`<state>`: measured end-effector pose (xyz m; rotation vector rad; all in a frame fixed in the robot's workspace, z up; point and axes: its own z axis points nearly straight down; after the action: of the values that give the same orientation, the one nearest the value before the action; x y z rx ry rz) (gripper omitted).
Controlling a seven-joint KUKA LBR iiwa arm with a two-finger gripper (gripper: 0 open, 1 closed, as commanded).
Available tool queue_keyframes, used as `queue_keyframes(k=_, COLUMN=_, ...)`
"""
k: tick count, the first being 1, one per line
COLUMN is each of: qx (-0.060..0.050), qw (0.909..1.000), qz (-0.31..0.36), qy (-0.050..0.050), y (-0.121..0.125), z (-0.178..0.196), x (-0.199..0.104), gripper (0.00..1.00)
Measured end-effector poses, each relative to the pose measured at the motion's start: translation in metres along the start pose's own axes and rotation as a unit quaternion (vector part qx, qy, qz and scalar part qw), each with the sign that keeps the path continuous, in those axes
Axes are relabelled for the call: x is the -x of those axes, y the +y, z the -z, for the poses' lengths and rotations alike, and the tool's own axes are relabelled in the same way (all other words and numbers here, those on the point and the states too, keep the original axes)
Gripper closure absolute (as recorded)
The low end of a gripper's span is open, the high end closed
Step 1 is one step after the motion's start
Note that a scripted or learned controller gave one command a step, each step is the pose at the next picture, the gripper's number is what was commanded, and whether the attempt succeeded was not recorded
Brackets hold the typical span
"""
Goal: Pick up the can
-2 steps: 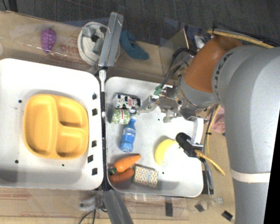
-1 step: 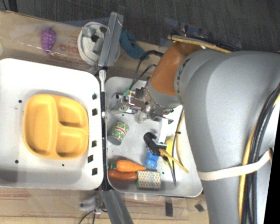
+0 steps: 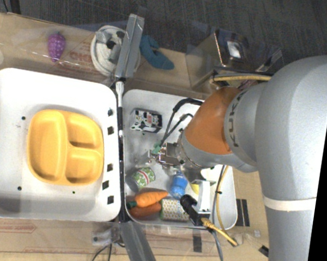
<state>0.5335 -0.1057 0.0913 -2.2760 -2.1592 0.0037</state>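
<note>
The can (image 3: 143,177) is small, lying on its side with a green-and-white label and a pale end facing the camera — it sits low in the right bin (image 3: 126,145), just above one orange carrot (image 3: 149,199) and left of one blue bottle (image 3: 178,185). One can, two white bins; the left bin (image 3: 4,133) holds one yellow divided tray (image 3: 67,146). The gripper (image 3: 163,153) hangs just above and right of the can — whether it is apart or together, I cannot tell.
</note>
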Motion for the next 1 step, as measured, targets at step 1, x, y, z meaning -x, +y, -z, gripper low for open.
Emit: queue_keyframes(k=1, qx=0.002, qw=1.0, qz=-0.008, qy=0.0, y=-0.0575, z=0.0001, x=-0.0114, gripper=0.0)
